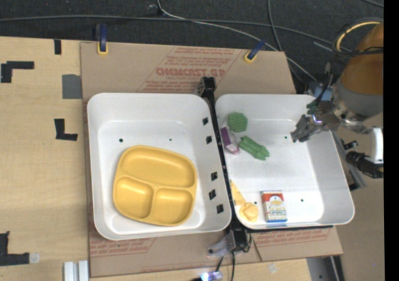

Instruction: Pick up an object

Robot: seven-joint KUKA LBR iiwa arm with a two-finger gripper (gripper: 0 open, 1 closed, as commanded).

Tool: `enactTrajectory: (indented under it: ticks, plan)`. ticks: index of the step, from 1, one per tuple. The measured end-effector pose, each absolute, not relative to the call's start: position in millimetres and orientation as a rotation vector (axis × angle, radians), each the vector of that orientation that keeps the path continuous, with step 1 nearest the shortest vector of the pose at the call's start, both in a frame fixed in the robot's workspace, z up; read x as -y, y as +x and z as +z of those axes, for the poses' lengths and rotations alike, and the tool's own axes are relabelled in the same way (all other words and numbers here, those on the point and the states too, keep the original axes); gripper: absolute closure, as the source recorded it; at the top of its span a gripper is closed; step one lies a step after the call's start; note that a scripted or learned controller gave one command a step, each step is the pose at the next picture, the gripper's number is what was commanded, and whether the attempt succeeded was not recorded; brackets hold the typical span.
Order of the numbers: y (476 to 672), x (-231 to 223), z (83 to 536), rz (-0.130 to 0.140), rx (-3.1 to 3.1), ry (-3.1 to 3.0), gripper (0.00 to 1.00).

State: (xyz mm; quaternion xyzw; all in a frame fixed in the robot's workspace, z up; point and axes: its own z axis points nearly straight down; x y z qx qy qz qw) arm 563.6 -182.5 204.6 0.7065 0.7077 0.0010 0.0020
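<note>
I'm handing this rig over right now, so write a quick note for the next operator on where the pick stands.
Gripper: above the right bin's far right side, nothing visibly held.
Right bin: green toy and green round piece far left, purple item by the divider, small box and yellow piece at the near edge.
Left bin: yellow divided tray.
Done: nothing picked. Left: grasp and lift one object.

Bench [37, 167] w/ two white bins [103, 211]

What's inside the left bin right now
The left bin holds one thing: a yellow divided tray with three compartments, lying flat on the bin floor. The floor beneath the tray is covered, so anything under it cannot be seen.
</note>
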Motion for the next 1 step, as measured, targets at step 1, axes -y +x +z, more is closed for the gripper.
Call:
enactTrajectory:
  ticks: [1]
  plan:
    - [567.2,192.0,254.0,0.002,-2.22,2.218,1.0]
